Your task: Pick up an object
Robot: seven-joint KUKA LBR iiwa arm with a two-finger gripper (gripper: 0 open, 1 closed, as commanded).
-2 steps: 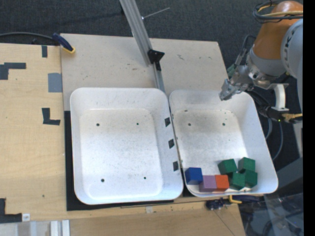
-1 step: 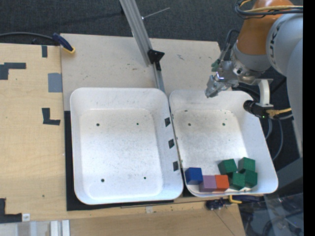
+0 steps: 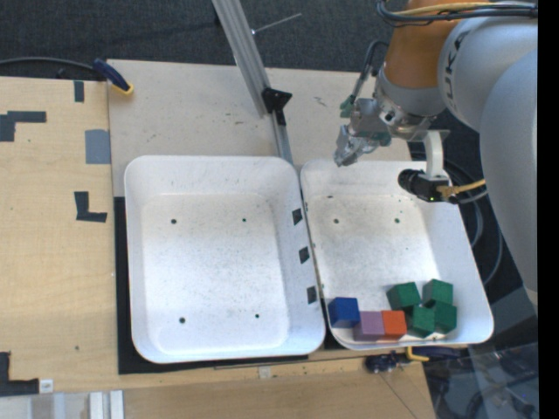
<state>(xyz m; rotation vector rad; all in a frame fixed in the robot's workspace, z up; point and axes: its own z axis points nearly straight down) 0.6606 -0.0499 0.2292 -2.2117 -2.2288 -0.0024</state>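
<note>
Above right bin's (image 3: 454, 234) far rim, gripper (image 3: 348, 154), grip unclear; 3 green blocks (image 3: 425, 305).

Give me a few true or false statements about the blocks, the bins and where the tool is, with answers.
1. The blocks sit in the right bin. True.
2. The blue block lies in the far corner. False: it lies along the near edge, beside the purple block.
3. The tool hangs over the blocks. False: it is at the right bin's far edge, away from them.
4. An orange block lies between the purple block and the green blocks. True.
</note>
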